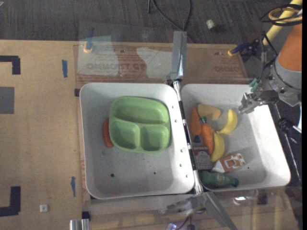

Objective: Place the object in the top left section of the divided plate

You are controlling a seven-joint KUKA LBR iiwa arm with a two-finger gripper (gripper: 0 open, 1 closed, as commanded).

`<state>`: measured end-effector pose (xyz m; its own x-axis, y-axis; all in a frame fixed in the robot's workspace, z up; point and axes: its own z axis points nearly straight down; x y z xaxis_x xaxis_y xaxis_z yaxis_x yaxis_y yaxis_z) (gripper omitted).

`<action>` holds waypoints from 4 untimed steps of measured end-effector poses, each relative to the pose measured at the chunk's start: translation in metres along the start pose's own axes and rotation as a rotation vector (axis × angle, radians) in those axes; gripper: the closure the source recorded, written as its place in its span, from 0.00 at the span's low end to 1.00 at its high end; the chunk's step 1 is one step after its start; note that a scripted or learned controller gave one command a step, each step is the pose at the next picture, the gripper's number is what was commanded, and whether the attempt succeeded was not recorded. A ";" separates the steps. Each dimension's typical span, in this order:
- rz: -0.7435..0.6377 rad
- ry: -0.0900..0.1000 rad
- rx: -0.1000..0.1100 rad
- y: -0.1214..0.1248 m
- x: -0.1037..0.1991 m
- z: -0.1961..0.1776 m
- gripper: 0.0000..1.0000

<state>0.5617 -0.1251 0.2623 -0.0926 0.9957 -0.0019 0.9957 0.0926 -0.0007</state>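
Observation:
A green divided plate (139, 124) lies in the left bin (96, 157), with one long section at the top and two smaller sections below. My gripper (249, 102) hangs over the upper right part of the right bin (273, 147), just right of a yellow banana (230, 122). Nothing shows between its fingers. Below and left of the gripper lie a tan wedge (209, 111), an orange carrot (206, 137), a second banana (218, 146), a small carton (231, 162) and a green bottle (218, 179).
An orange piece (106, 133) peeks out from under the plate's left edge. A metal divider (178, 61) runs between the two bins. Cables and the arm's base crowd the upper right corner.

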 end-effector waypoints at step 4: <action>-0.092 0.003 0.001 0.016 0.175 0.078 1.00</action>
<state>0.5611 0.0508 0.1844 -0.1839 0.9830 0.0007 0.9829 0.1839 -0.0017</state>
